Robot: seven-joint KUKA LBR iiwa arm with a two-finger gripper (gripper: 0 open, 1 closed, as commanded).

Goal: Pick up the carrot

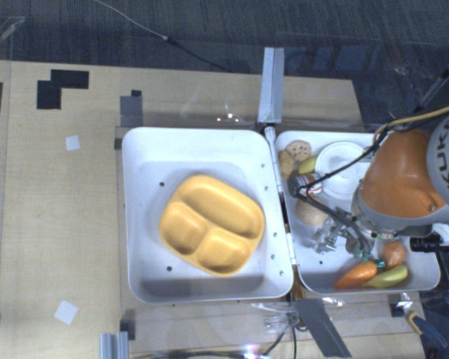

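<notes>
Carrot [357,274] lies in the right bin [308,275], against its near wall, with its thick end toward the arm and its tip pointing at the divider between the two bins. It looks like a small plastic play vegetable: probably light, stiff and smooth, so it may slide or roll if pinched off-centre. The thick middle, taken across its width, seems the best place to grip. A yellow-green banana-like piece [390,277] lies touching the carrot on the arm's side, and a rounded orange-brown piece [394,253] sits just behind that, so a grip there is crowded.

The end effector [335,235] hangs just behind the carrot, further into the bin, near but apart from it. Nothing can be seen between its parts, and whether it is spread or closed I cannot tell.
</notes>
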